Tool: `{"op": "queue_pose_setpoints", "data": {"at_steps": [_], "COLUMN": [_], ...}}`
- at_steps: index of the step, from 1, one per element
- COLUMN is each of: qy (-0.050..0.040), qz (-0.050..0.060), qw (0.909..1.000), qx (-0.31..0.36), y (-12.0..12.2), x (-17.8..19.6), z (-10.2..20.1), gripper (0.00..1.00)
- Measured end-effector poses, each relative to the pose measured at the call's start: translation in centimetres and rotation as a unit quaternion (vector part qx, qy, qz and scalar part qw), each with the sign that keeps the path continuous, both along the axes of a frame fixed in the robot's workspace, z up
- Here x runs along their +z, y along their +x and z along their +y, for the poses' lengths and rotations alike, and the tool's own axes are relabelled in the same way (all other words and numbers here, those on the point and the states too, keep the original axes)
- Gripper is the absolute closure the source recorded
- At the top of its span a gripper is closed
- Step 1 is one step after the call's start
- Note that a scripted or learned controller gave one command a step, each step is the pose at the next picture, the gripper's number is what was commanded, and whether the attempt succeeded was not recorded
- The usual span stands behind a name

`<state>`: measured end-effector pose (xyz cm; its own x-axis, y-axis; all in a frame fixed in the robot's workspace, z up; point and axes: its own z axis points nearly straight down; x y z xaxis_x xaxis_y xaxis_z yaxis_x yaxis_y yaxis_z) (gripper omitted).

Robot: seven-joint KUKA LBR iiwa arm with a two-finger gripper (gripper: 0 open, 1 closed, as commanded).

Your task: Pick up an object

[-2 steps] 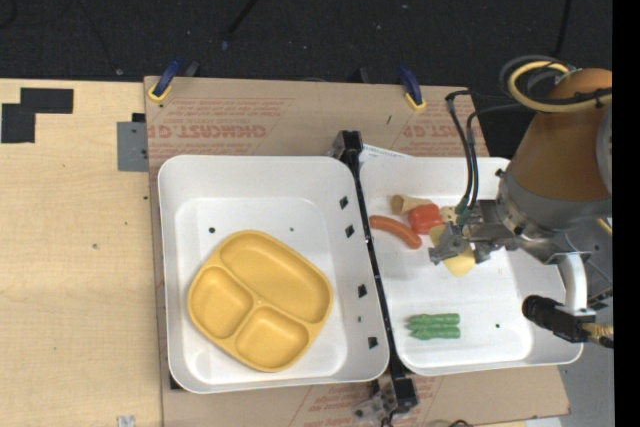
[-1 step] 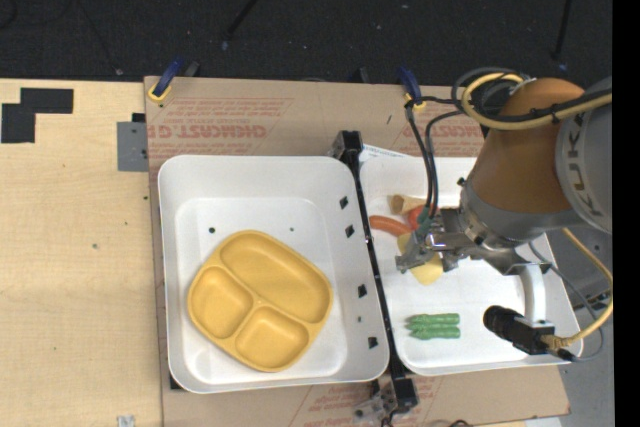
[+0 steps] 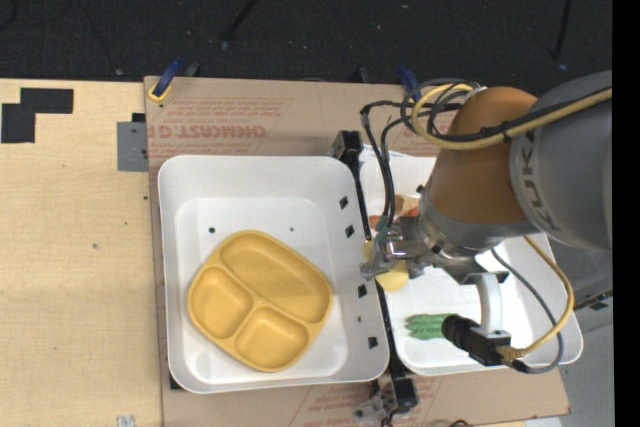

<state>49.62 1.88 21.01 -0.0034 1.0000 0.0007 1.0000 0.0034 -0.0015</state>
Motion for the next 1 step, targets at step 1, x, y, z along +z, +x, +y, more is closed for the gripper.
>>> {"op": "queue_pose_setpoints", "data": {"at_steps": [1], "qy": [-0.0005], "qz": [0.000], "qw": [1.0000], "qx": [0.000], "y": [-0.75], "x": [-0.05], "z": [4.90], "gripper": [1.00]}}
